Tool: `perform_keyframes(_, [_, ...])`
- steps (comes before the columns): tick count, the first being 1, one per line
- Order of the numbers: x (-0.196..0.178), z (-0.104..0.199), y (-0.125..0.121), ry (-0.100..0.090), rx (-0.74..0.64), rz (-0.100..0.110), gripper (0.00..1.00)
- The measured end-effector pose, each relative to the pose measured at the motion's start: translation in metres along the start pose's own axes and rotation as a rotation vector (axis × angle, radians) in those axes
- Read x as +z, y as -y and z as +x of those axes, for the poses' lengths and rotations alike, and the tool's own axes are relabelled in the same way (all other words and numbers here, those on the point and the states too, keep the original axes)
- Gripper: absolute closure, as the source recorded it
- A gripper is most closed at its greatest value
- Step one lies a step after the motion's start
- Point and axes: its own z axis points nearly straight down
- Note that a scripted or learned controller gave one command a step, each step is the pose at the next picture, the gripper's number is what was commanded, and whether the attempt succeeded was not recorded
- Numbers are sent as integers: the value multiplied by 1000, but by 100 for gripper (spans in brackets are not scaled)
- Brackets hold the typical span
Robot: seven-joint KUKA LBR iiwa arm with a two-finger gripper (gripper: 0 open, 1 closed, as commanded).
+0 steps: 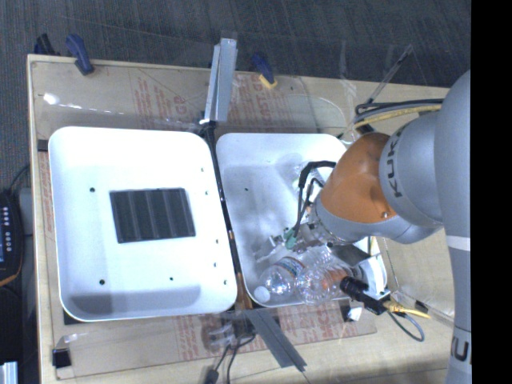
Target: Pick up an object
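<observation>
Over the right-hand bin (240, 166) the grey arm (416, 182) bends low, its hand (300, 234) down among the clutter — whether that hand is open or closed I cannot tell. A clear plastic bottle (300, 277) lies on its side at the bin's near edge, just beside the hand; a good pick would centre on the bottle's body, square across it, before lifting.

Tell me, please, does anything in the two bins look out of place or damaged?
Nothing looks damaged or spilled. The clear plastic bottle lies on its side in the right bin, beside the arm. The left bin bears a dark ribbed panel.
</observation>
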Motion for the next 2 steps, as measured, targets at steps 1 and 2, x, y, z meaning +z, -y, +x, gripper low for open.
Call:
perform_keyframes(1, [-48,-33,25,5,-18,-4,0])
perform_keyframes(2, [-115,-67,-63,3,-222,0,0])
